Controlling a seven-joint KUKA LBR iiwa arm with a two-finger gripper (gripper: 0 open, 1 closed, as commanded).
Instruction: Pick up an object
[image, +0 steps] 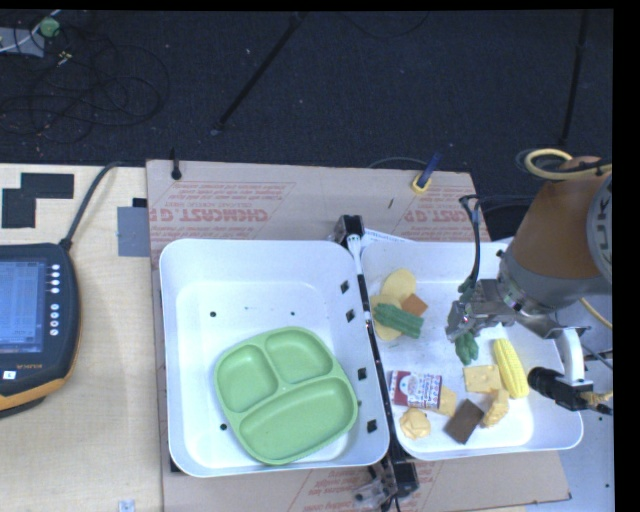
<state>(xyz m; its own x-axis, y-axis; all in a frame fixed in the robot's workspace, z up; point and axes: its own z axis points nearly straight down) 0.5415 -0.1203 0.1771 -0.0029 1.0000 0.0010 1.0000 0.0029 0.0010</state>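
Gripper (466, 325) hangs low over the right bin (560, 435), reaching in from the arm (555, 245) at the right; whether it is released or clenched cannot be told from this slant, and nothing can be seen held in it. Just below the gripper, nearly touching it, lies a small green piece (467, 348). Right of that piece a yellow corn cob (510, 366) lies lengthwise, with a yellow block (482, 379) just beside the cob's lower end. Below the block sit a tan lump (496, 409) and a dark brown block (464, 422), close together. Left of the gripper, near the bin's left wall, a dark green vegetable (399, 319) lies slantwise across a pale yellow piece (398, 288), with a small orange-brown block (414, 305) touching both. Farther down from the gripper, a red and white carton (414, 389) lies flat, and a small yellow lump (414, 424) rests just below it. These crowd the bin on the gripper's left and lower sides; the floor right at the gripper's left is bare.

Well to the left of the gripper, the left bin (200, 275) holds a green divided plate (286, 393). Beyond that bin, at the bench's far left, sits a teach pendant (30, 325).
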